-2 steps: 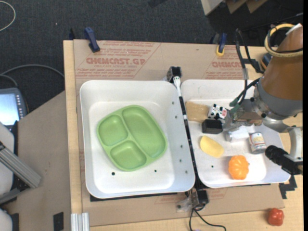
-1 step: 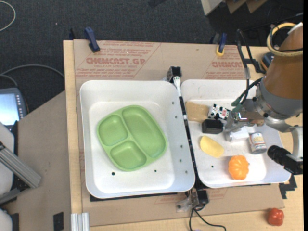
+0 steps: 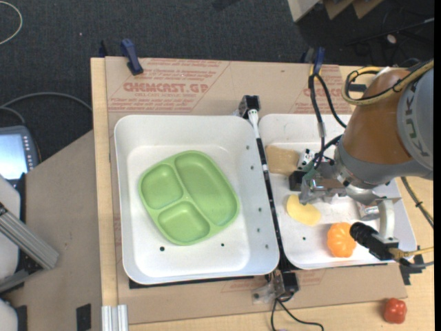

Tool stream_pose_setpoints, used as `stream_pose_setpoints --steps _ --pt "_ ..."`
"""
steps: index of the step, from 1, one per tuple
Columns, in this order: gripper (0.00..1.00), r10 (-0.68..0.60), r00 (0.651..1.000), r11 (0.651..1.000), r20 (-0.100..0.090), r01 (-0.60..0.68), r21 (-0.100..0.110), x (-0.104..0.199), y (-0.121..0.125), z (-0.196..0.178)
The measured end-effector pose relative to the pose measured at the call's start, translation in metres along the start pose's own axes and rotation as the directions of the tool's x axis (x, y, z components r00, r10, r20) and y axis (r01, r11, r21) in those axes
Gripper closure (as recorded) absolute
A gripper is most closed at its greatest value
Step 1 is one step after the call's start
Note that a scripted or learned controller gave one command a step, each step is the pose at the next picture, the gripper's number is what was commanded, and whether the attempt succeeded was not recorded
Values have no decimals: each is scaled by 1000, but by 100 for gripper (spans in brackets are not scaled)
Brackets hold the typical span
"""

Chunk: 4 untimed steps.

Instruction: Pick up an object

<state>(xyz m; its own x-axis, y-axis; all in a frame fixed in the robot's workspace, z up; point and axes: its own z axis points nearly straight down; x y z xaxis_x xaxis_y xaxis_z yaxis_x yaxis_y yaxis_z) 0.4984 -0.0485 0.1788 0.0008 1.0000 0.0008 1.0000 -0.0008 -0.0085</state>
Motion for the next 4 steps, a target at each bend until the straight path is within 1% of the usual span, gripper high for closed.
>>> stream_pose_setpoints --steps 1,2,4 --pt "100 -1 1000 1000 2 1 -10 0 1 -16" --pt "100 1 1000 1000 -1 -1 -4 8 -21 -5" --pt "100 0 1000 1000 2 0 -11 7 -19 -26"
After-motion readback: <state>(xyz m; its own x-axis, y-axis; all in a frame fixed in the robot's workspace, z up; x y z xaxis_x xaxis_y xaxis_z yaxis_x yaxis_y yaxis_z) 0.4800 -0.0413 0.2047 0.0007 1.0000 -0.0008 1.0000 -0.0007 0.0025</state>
